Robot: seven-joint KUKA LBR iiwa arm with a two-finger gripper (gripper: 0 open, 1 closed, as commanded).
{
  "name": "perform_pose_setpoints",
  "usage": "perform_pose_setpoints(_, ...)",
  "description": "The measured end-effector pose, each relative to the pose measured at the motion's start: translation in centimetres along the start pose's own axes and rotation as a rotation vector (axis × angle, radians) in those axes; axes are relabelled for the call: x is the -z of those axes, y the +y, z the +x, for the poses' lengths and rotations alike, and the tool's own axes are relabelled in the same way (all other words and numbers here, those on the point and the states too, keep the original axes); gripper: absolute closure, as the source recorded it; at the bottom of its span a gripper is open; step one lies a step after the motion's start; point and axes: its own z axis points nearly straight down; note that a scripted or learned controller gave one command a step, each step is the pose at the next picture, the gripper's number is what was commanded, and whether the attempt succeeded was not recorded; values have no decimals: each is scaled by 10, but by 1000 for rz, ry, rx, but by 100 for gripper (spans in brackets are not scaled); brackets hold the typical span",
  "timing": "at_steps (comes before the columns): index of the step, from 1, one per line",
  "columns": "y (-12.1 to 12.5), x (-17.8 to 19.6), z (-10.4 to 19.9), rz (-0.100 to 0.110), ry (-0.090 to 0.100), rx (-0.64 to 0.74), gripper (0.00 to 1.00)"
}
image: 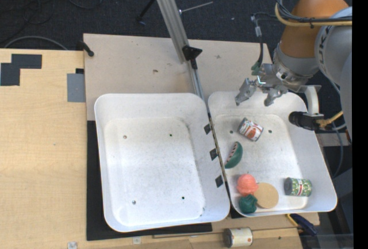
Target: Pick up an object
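Note:
My gripper hangs over the far rim of the right bin, fingers spread open and nothing between them. Just below it in that bin lies a small red and white can on its side. A watermelon slice rests by the bin's left wall. Near the front sit a pink-orange ball, a dark green lump, a tan round disc and a green can on its side.
The left bin sits beside the right one, with black clips along the shared edge. A slanted aluminium rail rises behind the bins. A small cylinder lies on the bench in front.

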Motion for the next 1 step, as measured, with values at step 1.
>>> perform_pose_setpoints(1,1,3,0,-5,-1,2,0)
